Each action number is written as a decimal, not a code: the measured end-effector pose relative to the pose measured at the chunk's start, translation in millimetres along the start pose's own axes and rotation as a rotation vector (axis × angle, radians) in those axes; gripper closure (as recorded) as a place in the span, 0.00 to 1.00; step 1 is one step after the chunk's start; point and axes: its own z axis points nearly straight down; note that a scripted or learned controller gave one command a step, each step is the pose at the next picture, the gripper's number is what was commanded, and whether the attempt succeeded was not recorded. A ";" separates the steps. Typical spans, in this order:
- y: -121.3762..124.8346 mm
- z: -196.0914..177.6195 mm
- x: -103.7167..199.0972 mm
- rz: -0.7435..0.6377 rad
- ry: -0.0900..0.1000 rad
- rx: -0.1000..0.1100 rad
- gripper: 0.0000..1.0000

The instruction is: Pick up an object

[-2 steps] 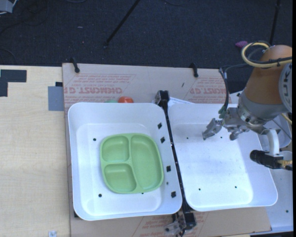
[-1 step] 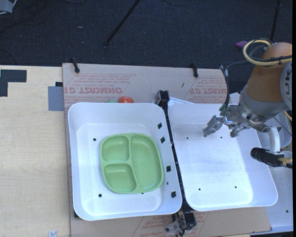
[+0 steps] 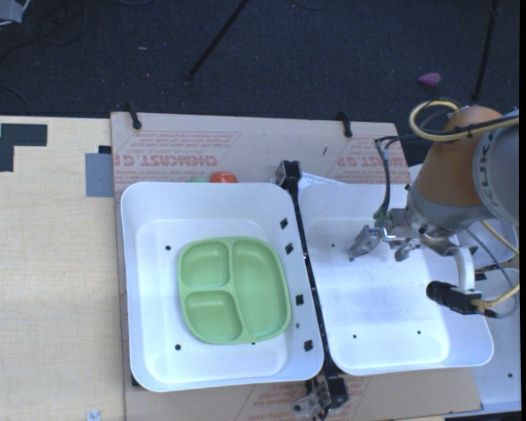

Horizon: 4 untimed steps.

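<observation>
A light green divided plate (image 3: 232, 288) lies flat in the left bin (image 3: 149, 235). My gripper (image 3: 384, 245) hangs over the right bin (image 3: 394, 340), near its upper right part, with the grey arm and orange band behind it. Its two fingers (image 3: 362, 244) are spread apart and nothing sits between them. The plate is well to the left of the gripper, across the divider between the bins.
A small orange-red object (image 3: 223, 178) and a green bit beside it lie just behind the left bin's far rim. Black clips run along the divider (image 3: 300, 261). Cables loop off the arm at the right.
</observation>
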 end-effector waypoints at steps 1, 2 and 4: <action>0.1 43.4 1.1 0.001 -0.001 -0.006 0.00; 0.1 31.5 0.1 0.004 -0.001 -0.006 1.00; 2.3 -62.6 2.6 -0.001 -0.002 -0.012 1.00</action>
